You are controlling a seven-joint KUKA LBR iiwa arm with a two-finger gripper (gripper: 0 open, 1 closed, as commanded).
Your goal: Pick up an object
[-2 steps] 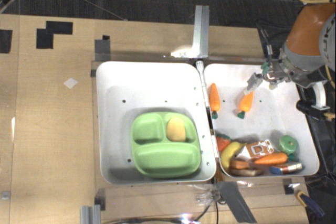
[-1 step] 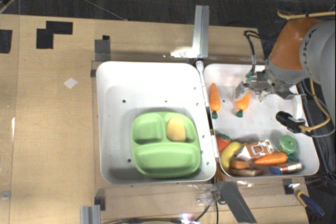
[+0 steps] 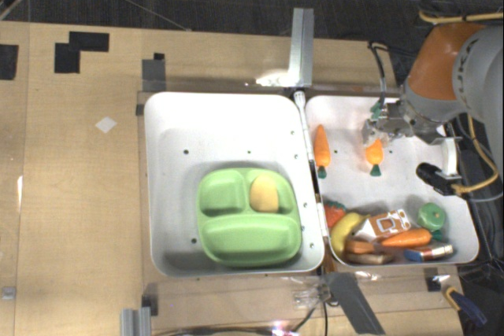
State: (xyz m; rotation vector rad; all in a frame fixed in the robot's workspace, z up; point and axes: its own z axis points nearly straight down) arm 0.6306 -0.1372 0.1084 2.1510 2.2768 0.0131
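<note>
My gripper hangs over the back of the right bin, with the orange-banded arm reaching in from the right. A small orange carrot with a green tip lies just below it, its upper end meeting the gripper's lower end. Whether the carrot is gripped or only touched is not clear from this angle. A second carrot lies along the right bin's left wall.
The right bin's front holds a pile: a banana, a red piece, a small box, another carrot and a green round piece. The left bin holds a green divided plate carrying a yellow fruit.
</note>
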